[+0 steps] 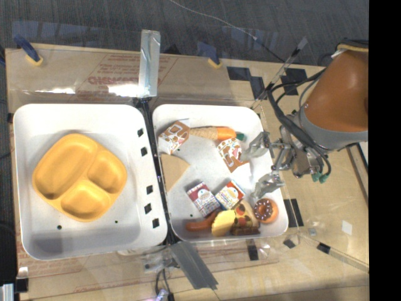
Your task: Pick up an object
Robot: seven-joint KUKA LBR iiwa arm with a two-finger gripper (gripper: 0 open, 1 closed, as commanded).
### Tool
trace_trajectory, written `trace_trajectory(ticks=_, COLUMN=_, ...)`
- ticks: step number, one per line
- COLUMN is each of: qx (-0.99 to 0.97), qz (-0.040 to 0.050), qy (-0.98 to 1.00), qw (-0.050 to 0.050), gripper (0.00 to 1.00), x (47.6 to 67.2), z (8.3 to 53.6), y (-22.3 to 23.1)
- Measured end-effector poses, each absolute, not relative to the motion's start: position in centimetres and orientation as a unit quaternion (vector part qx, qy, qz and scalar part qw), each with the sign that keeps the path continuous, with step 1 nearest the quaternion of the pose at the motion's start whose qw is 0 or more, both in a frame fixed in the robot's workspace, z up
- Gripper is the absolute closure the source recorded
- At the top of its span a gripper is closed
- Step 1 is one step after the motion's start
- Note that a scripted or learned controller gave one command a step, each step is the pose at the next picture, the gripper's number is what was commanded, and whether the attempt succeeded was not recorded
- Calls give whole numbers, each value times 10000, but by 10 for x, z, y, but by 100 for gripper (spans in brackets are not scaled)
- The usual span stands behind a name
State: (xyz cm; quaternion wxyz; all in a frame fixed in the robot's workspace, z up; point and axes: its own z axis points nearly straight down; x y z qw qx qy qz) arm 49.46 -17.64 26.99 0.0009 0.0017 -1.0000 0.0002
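Note:
My gripper [263, 165] hangs over the right edge of the right bin [207, 118], open, with one finger [257, 146] toward the back and the other toward the front. Nothing sits between them. Just left of the back finger lies a brown-and-white packet [230, 153]. Near the front finger are a chocolate donut [265, 210] and a small orange-edged packet [229, 196]. A dark red box [200, 198], a yellow wedge [223, 222], a carrot-like cone [213, 132] and a small carton [174, 137] also lie in this bin.
The left bin [25, 231] holds a yellow divided plate [78, 175]. A tan wedge [178, 168] lies at the right bin's left side and a red stick [197, 226] at its front wall. Cables trail behind the wrist.

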Motion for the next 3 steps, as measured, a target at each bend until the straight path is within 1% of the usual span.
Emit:
trace_trajectory(ticks=1, qx=-1230, qz=-9, qy=-9924, qw=37, gripper=0, x=543, z=145, y=-193)
trace_trajectory(ticks=2, qx=-1289, qz=15, qy=-9916, qw=-84, gripper=0, x=494, z=98, y=-138)
trace_trajectory(ticks=3, qx=-2256, qz=-3, qy=-9742, qw=-5, gripper=0, x=576, z=93, y=-101)
